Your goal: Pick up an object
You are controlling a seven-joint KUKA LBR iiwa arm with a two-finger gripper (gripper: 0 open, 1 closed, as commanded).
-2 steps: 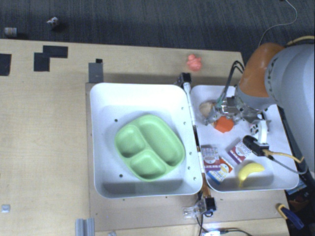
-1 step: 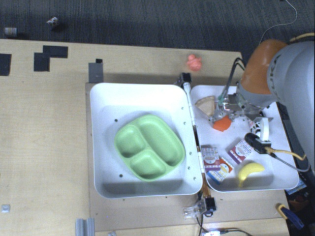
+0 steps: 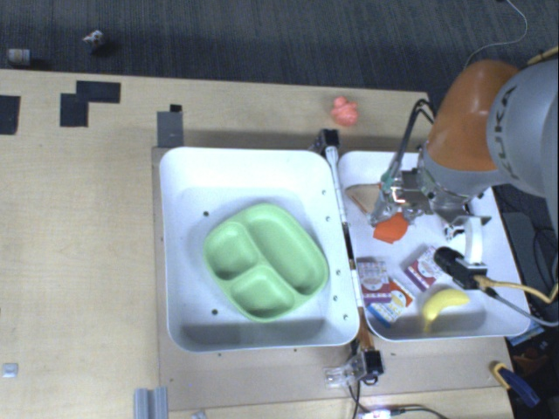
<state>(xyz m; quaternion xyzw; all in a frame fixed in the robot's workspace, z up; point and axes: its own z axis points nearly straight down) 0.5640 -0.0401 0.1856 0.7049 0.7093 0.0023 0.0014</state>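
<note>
My gripper (image 3: 390,203) hangs over the back half of the right bin (image 3: 502,321), reaching in from the right. Directly under its tip lies a small orange object (image 3: 391,229), touching or nearly touching the gripper; whether it is gripped is hidden. A tan wedge-shaped piece (image 3: 359,198) rests just left of the gripper. Toward the bin's front lie a yellow banana (image 3: 444,305), a red and white packet (image 3: 424,271) and a colourful packet (image 3: 382,291).
The left bin (image 3: 183,321) holds a green divided plate (image 3: 265,259). A pink object (image 3: 345,111) sits on the bench behind the bins. The arm's orange band (image 3: 467,116) and grey body loom over the right bin's back right corner.
</note>
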